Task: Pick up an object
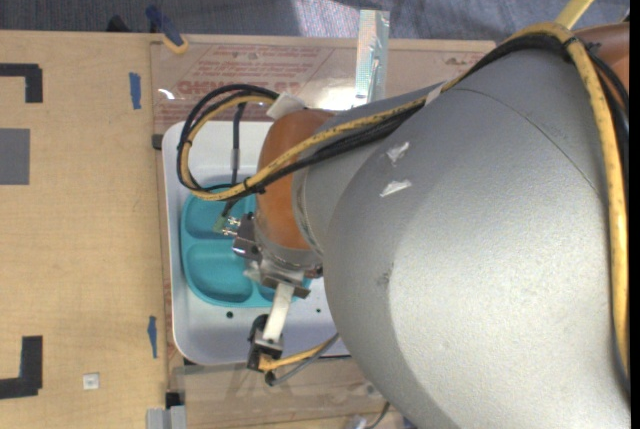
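Observation:
A teal moulded tray-like object [208, 262] with two hollows lies in the left part of a white bin [200, 342]. My gripper [243, 235] hangs from the orange-banded wrist, low over the right edge of the teal object. The wrist hides the gripper's tips and whatever lies below them. I cannot tell whether it touches the teal object.
The big grey arm [470, 247] covers the right half of the view, including most of the bins. Black and yellow cables [205, 132] loop over the bin's far end. A tan board [80, 217] with black and blue tape marks lies to the left.

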### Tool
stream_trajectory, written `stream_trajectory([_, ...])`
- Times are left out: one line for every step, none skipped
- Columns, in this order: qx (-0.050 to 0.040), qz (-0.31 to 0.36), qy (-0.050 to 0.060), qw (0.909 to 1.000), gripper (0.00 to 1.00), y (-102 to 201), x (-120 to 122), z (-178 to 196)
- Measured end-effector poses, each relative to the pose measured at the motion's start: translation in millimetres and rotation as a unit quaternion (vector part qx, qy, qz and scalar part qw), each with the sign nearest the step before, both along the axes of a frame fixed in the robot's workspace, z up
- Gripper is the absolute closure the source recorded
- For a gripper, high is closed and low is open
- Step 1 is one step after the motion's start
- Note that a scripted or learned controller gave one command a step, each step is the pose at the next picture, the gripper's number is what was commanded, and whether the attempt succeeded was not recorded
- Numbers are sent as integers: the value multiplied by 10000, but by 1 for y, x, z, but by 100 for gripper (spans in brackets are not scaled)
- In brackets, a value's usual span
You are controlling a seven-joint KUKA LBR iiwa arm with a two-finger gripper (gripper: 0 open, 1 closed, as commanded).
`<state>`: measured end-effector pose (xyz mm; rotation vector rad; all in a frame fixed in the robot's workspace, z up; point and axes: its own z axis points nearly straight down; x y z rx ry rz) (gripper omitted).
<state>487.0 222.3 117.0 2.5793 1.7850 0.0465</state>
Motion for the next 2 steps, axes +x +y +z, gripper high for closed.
stream_trajectory([-40, -1148, 133, 9933, 100, 4, -5, 93])
stream_trajectory([-26, -2932, 154, 9559, 100, 3, -8, 83])
